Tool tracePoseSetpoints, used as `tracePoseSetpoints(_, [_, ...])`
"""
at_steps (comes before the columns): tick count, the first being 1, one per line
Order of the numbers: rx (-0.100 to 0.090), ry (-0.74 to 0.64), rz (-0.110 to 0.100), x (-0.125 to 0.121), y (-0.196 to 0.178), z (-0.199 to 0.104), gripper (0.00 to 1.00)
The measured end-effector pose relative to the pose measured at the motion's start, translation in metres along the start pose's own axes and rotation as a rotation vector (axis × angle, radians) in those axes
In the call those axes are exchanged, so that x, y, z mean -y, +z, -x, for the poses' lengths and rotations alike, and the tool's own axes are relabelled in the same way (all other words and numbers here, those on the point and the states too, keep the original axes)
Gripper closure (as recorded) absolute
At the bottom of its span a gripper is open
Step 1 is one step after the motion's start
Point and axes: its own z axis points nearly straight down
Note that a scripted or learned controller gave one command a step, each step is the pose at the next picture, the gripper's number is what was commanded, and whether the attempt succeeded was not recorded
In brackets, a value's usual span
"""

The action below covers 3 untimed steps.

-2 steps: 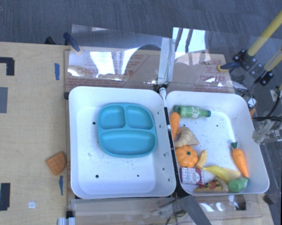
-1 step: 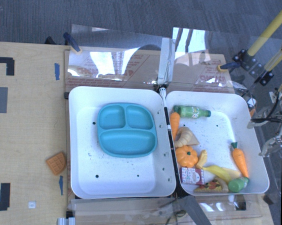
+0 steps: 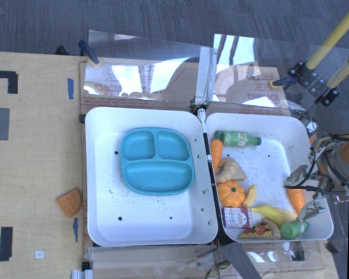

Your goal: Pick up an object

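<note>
A robotics lab; two white bins (image 3: pixel 99 179) sit on a plywood bench (image 3: pixel 31 159) marked with black tape; toy food (image 3: pixel 232 193) fills one; clear shields behind; grey carpet.

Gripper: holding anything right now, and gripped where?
Cannot be told. The gripper sits at the right bin's right edge, with an orange carrot between its metal parts, but the view doesn't settle whether the carrot is clamped or just lying there.

Bright, even overhead light; the 2 white bins (image 3: pixel 103 219) look nearly washed out. Strong glare streaks the clear panels (image 3: pixel 165 67) at the far side. Shadows are soft, and the focus is mildly soft throughout.
</note>
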Motion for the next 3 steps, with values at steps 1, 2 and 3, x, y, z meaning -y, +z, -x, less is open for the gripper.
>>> tracePoseSetpoints(1, [0.013,0.047,-0.007,0.001,0.046,-0.003,0.00])
tracePoseSetpoints(2, [0.018,0.045,-0.011,0.001,0.034,0.000,1.00])
tracePoseSetpoints(3, [0.001,0.172,-0.001,-0.039,0.029,0.057,1.00])
